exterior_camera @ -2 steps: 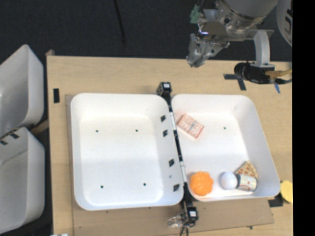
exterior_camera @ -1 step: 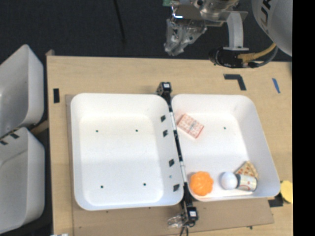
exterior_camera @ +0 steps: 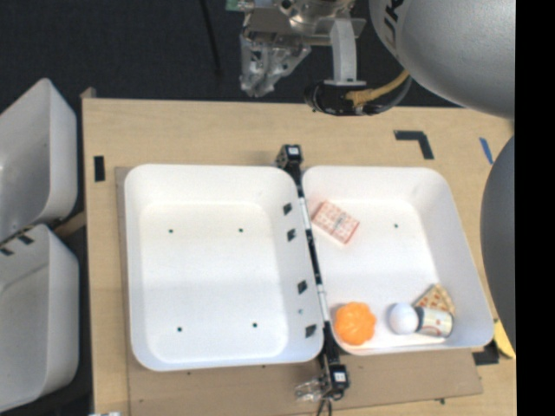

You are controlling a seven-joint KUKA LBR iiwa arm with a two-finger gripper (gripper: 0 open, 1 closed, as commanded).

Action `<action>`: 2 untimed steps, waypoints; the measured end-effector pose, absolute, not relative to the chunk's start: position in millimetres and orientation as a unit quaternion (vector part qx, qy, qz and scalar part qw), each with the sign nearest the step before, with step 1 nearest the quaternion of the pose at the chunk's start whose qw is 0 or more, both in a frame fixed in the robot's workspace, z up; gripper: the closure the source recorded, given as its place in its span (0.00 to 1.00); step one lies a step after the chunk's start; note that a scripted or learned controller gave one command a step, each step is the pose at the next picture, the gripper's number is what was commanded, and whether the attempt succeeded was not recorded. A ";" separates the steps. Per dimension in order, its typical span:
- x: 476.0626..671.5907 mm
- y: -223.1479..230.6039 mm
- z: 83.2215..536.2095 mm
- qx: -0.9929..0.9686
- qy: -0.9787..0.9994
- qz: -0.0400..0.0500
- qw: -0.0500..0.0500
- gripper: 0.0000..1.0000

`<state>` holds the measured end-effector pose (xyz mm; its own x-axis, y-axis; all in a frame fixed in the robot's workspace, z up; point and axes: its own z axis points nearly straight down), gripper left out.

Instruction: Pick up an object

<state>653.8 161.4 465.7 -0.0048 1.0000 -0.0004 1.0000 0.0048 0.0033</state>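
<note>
My gripper hangs high at the top of the camera view, above the bench's far edge and well clear of both bins. Nothing shows between its fingers. The right bin holds a small red-and-white patterned packet near its left wall. Along its near side lie an orange ball, a white ball and a small patterned cup or carton lying on its side.
The left bin sits beside the right one, joined by a black-clipped divider. Two white containers stand off the bench at the left. The arm's grey body fills the top right.
</note>
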 end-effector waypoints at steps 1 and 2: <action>657.1 218.1 454.2 0.705 0.709 0.001 0.001 1.00; 661.5 220.4 370.5 0.707 0.707 -0.003 -0.001 1.00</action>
